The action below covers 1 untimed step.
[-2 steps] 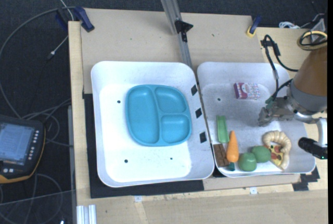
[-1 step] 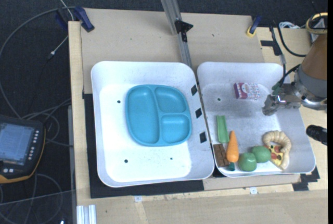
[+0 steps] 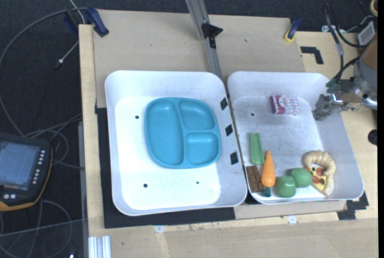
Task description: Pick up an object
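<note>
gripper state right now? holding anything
gripper: at the right bin's right edge, beside the small purple and white packet but apart from it; nothing seen in its grasp, open or closed cannot be told.

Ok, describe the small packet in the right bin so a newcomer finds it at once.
Start at the right bin. The packet lies alone in its far half, near the end effector. Unlike the toy food along the near edge, it is a small boxy pack, white and dull pink.
</note>
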{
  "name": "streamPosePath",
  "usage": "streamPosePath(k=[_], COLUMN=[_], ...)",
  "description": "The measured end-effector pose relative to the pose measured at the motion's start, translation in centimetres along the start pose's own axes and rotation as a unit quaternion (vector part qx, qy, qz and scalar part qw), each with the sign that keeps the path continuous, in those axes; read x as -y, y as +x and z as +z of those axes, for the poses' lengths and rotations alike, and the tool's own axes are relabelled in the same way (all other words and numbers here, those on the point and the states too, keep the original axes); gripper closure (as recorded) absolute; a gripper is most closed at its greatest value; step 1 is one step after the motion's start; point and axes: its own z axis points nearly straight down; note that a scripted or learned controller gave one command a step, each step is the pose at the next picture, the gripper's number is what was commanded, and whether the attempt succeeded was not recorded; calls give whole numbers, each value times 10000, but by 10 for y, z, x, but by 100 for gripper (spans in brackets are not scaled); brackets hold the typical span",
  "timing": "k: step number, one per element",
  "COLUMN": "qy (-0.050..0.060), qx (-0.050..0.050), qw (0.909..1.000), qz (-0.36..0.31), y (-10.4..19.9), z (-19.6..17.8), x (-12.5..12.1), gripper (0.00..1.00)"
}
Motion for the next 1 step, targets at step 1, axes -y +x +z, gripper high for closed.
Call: streamPosePath(k=[1], qy=[28], qx=[-6], qw=[10000], qz=[5], y=[0], z=[3], x=[-1], gripper=[100])
